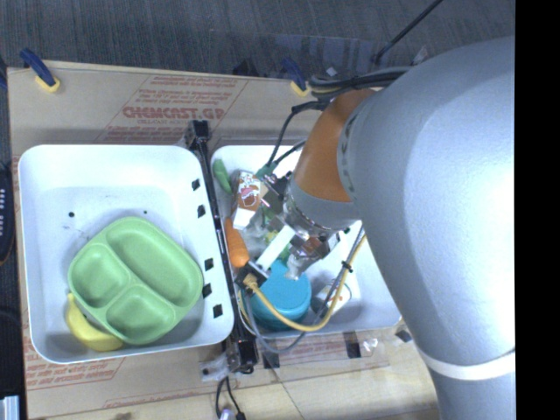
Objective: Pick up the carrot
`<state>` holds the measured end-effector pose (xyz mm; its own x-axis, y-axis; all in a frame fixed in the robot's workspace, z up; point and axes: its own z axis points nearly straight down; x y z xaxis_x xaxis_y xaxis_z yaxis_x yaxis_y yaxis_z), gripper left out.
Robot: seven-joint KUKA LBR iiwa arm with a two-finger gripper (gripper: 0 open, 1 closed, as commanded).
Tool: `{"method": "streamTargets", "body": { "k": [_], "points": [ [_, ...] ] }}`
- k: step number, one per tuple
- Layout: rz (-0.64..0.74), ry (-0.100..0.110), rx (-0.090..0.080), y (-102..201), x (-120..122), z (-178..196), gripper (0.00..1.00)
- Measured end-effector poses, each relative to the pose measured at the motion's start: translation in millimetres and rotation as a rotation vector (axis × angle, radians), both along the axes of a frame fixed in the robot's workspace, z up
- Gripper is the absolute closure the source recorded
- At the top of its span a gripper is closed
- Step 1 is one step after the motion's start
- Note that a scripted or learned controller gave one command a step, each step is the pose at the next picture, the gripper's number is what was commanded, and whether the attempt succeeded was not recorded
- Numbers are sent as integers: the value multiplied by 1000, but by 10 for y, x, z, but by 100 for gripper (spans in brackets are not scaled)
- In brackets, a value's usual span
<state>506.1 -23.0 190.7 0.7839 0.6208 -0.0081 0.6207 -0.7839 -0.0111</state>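
- Two white bins side by side on bench.
- Carrot in right bin, against its left wall.
- Jaws hidden behind wrist; cannot tell their state.
- Green divided plate in left bin.
- Blue cup near carrot.

Hand low in right bin, beside carrot, above blue cup.
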Motion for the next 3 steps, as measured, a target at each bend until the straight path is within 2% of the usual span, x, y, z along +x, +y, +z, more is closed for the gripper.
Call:
{"method": "streamTargets", "body": {
  "k": [2, 3],
  "points": [
    [0, 0, 0, 0, 0, 0, 0],
    [14, 8, 5, 12, 3, 88, 100]
  ]
}}
